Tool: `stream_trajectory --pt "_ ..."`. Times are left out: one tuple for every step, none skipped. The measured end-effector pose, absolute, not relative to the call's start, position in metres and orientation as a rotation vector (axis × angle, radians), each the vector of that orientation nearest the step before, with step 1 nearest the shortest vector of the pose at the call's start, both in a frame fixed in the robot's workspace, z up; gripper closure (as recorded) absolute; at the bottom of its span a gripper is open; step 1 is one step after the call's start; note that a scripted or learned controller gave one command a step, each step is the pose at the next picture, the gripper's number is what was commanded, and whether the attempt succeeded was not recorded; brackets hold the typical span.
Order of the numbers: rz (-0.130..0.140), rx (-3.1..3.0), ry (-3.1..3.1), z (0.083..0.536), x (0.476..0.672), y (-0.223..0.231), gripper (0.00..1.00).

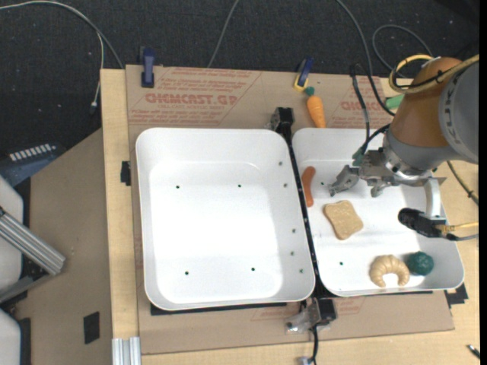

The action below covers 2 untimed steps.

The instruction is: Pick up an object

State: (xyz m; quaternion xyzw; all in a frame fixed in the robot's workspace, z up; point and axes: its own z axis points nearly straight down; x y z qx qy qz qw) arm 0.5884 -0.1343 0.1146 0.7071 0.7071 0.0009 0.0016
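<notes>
The cracker [344,220], a flat tan slab, lies near the middle of the right bin [365,144], its long axis running slantwise from upper left to lower right. The gripper [359,176] hangs just above and to the right of it in the view, fingers spread open with nothing between them. So the cracker sits down and slightly left of the fingertips, the nearest thing to them. A sausage [308,185] lies along the bin's left wall, its length up and down the view. A croissant [389,270] and a green ball [420,263] rest by the bin's near right corner. A carrot [315,109] lies outside, on the cardboard [198,93]. The left bin [221,139] stands beside.
</notes>
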Motion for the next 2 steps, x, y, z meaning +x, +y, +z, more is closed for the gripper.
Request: stream_trajectory --pt "0.002 2.222 2.221 0.085 0.551 -0.130 0.00" --pt "0.003 2.220 2.221 0.086 0.553 -0.142 0.00"
